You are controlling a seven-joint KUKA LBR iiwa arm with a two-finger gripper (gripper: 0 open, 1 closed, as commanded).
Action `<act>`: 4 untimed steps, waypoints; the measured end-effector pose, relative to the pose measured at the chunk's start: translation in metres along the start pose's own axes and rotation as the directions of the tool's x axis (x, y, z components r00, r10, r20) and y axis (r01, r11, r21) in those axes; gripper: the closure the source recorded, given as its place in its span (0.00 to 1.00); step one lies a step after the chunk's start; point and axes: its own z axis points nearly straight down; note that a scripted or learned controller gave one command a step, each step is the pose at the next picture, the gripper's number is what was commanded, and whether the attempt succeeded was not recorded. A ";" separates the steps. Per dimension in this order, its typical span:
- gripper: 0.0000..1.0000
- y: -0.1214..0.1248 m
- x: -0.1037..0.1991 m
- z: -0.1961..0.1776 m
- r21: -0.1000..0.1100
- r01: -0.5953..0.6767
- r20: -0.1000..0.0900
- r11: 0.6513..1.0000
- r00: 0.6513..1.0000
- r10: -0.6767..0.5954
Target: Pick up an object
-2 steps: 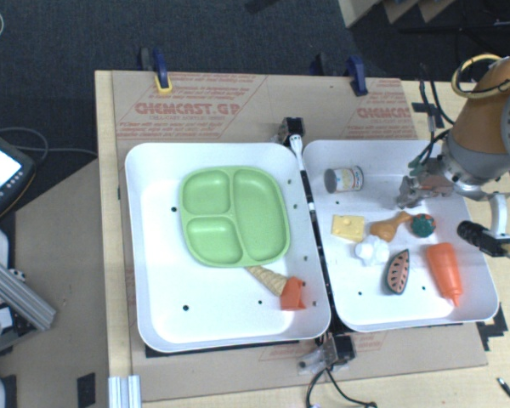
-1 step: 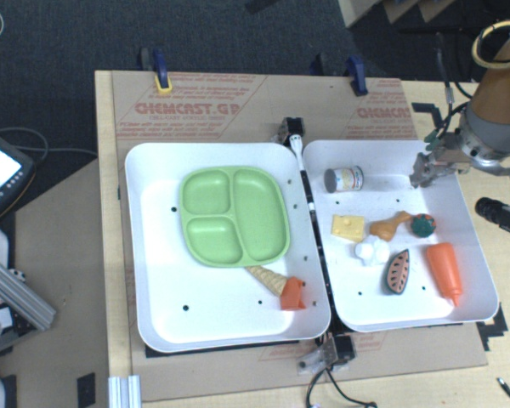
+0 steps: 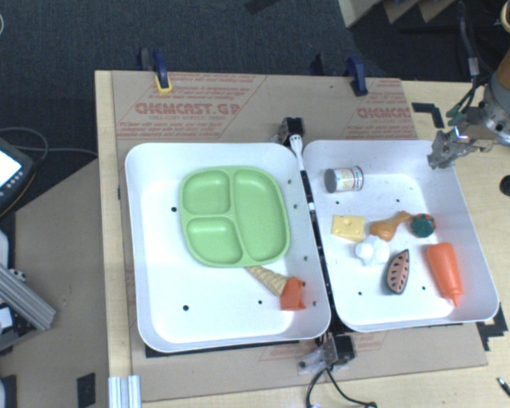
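The tool [image 3: 446, 147] hangs over the far right corner of the right bin [image 3: 459, 308]. Closest to it inside that bin lies a small jar [image 3: 343, 179] on its side, and further off are a cheese wedge [image 3: 349, 228], a drumstick [image 3: 391, 225], a watermelon slice [image 3: 398, 272] and an orange carrot [image 3: 446, 270]. Well away from the tool, the left bin [image 3: 153, 313] holds a green divided plate [image 3: 235, 216] and an ice-cream cone [image 3: 276, 284].

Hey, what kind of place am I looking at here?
Probably a robotics lab's pick-and-place test bench: two shallow white bins sit side by side on a clamped board, toy food such as an orange plastic carrot lies in one, and a grey robot gripper hangs at its far corner.
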 end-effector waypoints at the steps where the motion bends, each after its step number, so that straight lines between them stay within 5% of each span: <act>1: 1.00 0.001 0.000 -0.006 0.005 0.000 -0.002 1.000 1.000 0.000; 4: 1.00 0.017 0.142 -0.016 0.009 0.003 -0.005 1.000 1.000 -0.003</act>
